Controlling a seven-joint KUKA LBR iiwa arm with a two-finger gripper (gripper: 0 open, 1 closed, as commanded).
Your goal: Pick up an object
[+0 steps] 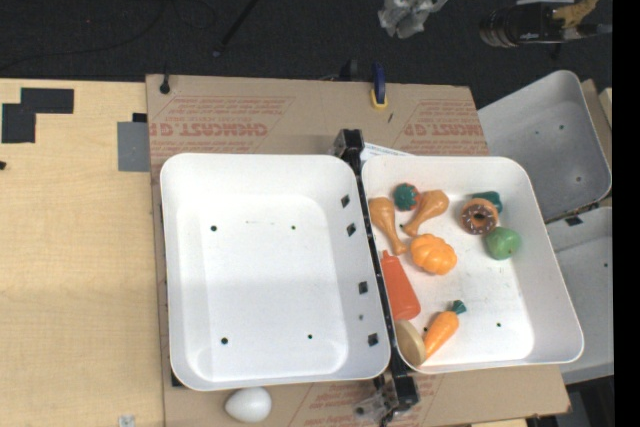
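The right bin (505,315) holds several toy foods. An orange pumpkin (434,254) lies in its middle, with a tan drumstick (430,207) and a tan gourd-shaped piece (385,218) beside it. A chocolate donut (479,215) and a green round fruit (503,242) lie to the right. A carrot (441,327) rests near the front rim, and a red-orange slab (399,285) leans along the left wall. My gripper (407,0) hangs high above the back of the bench, far from both bins, with nothing seen in it.
The left bin (260,165) stands beside the right one on a cardboard sheet (270,120). A white egg (248,404) lies outside, at the left bin's front edge. A small teal piece (404,196) sits at the back of the right bin. A grey panel (560,135) stands to the right.
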